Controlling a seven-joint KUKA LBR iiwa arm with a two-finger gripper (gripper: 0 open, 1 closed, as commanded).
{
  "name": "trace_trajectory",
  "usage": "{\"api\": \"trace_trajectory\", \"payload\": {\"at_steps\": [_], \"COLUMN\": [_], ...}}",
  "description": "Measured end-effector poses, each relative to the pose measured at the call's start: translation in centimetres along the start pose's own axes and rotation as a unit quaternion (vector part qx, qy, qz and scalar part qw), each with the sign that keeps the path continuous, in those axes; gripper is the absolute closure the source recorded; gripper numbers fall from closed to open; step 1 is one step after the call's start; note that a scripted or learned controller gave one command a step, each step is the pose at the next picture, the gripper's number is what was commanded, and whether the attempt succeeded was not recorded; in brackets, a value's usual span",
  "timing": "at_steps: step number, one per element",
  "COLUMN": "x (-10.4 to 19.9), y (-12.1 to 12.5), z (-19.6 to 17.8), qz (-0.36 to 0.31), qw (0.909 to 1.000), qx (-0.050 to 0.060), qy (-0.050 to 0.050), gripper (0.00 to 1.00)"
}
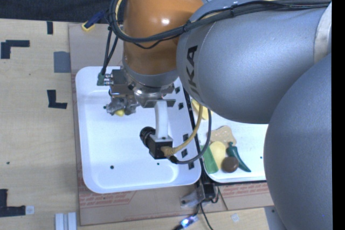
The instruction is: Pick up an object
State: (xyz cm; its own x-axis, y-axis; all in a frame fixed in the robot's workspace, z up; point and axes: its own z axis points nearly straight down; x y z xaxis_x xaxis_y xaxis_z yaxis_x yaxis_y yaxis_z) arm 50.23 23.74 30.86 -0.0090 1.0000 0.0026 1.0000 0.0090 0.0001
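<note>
Under the wrist, a yellow object shows against the left bin.

At lower right I see, close together in the right bin's corner, a yellow oblong piece, a brown ball and a green pod.

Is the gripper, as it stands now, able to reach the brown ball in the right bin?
Probably yes, after a move: the gripper hangs over the left bin, while the brown ball lies uncovered in the right bin, with a green piece close beside it.
</note>
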Motion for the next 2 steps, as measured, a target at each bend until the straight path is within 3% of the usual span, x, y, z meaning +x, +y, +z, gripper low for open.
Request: {"api": "trace_trajectory", "payload": {"at_steps": [1,2], "x": [-0.4,-0.3], "y": [4.3,2.4], "z": [-3.5,-16.5], "qz": [0.003,0.002], "qw": [1.0,1.0], "qx": [-0.001,-0.006], "qy": [-0.001,0.002], "gripper": [1.0,1.0]}}
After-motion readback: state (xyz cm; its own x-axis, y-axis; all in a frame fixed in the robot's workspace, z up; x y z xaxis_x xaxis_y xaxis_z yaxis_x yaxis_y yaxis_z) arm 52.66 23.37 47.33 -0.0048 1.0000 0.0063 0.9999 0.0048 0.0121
